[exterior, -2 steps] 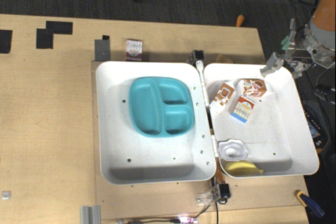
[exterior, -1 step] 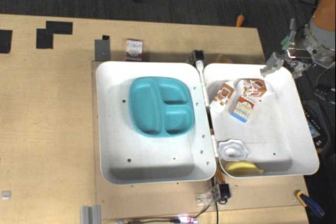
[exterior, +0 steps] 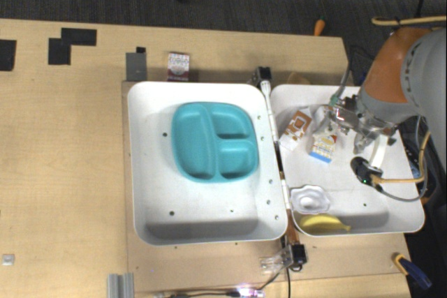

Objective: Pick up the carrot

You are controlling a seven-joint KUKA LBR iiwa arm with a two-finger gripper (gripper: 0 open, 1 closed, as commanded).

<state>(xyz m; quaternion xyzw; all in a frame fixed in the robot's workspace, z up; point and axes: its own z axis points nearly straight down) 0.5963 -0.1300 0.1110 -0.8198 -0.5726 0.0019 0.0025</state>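
My gripper (exterior: 343, 128) hangs low over the middle of the right bin (exterior: 398, 181), with the grey arm and its orange band (exterior: 388, 75) coming in from the right. Just left of the gripper lies a small white, yellow and blue packet (exterior: 323, 147). It is close to the gripper or touching it; I cannot tell which. Further left is a brown and white packet (exterior: 297, 125). A yellow banana-like piece (exterior: 325, 223) lies against the bin's front wall. Whatever is under the gripper body is hidden.
The left bin (exterior: 150, 171) holds a teal divided plate (exterior: 213, 140). A clear crumpled cup (exterior: 309, 199) sits at the right bin's front left. A black cable (exterior: 380, 181) loops from the wrist over the bin's right side. A small orange item (exterior: 319, 27) lies at the bench's back edge.
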